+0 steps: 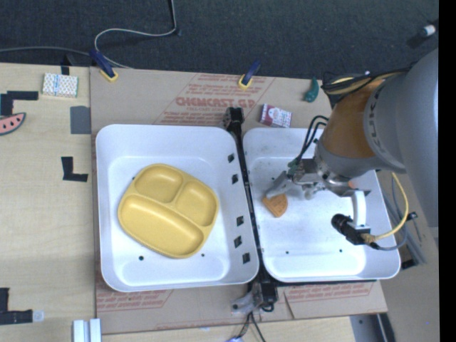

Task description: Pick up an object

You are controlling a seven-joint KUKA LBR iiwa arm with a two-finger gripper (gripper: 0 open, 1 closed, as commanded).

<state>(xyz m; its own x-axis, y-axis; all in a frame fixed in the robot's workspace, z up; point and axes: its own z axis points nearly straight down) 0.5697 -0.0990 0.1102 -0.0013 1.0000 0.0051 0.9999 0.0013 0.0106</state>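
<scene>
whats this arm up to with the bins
A grey KUKA arm reaches from the right into the right-hand white bin. Its end effector sits low, just above a small orange-brown chunk near the bin's left side; whether it grips the chunk is unclear. The left-hand white bin holds a yellow three-compartment plastic tray, untouched.

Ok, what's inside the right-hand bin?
In the right bin lies one small orange-brown object near its left wall, with the claw just above it. The arm covers the bin's upper right part, so anything lying there cannot be seen.
</scene>
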